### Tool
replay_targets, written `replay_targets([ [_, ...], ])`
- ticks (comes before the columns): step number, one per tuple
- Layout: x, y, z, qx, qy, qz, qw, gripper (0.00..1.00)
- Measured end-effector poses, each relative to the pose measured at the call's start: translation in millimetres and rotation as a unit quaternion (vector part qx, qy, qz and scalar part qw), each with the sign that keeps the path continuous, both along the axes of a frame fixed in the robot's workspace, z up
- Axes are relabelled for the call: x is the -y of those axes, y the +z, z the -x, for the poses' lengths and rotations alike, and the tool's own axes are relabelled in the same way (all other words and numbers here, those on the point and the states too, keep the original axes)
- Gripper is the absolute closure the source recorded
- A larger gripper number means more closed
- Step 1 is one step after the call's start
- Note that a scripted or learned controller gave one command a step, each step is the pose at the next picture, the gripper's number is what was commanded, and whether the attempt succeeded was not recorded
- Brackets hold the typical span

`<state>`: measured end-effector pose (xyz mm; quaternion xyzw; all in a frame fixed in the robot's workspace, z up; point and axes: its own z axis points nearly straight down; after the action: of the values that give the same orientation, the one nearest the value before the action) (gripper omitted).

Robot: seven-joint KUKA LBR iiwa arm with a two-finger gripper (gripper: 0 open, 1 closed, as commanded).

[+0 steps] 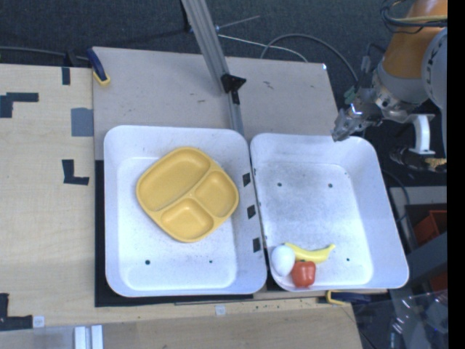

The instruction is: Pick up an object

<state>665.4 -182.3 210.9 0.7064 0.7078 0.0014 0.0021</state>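
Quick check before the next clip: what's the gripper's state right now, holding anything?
Gripper: over the right bin's far right corner, nothing seen in it; open or closed cannot be told.

a: bench (43, 195), pale wood at left with dark tape marks; grey board behind.
b: directly on it?
a: two white bins touching side by side, left bin (116, 195) and right bin (378, 202). yellow-handled clamp (98, 67) at the board's back-left corner.
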Motion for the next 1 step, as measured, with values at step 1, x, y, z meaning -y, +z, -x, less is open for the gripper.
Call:
replay_targets([
  [1,-59.1,9.9,15.7,-0.002,0.002,-0.0013,1.0000,1.00],
])
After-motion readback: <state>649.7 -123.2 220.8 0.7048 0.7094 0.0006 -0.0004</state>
